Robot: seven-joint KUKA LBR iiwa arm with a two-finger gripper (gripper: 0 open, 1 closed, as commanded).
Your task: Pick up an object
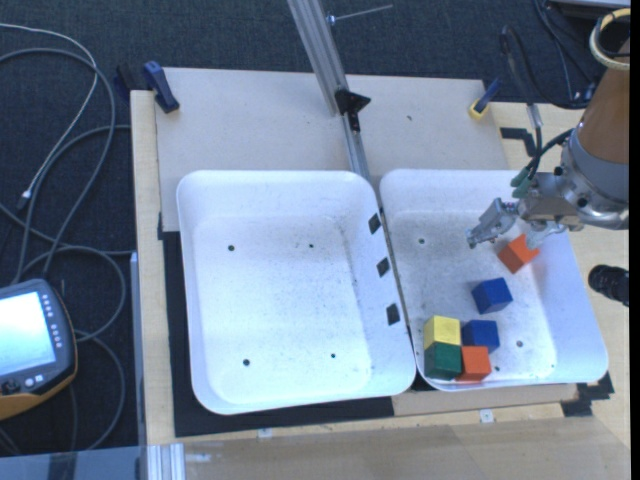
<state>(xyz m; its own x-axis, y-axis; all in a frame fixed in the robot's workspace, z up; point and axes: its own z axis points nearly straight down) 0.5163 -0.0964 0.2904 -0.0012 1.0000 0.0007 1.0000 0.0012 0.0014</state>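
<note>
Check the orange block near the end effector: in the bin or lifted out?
Cannot tell. The orange block sits under the end effector, over the right bin.

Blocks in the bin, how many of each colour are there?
Orange: 2, one by the gripper at, one at
Blue: 2
Yellow: 1
Green: 1
Total: 6, all in the right bin
</note>
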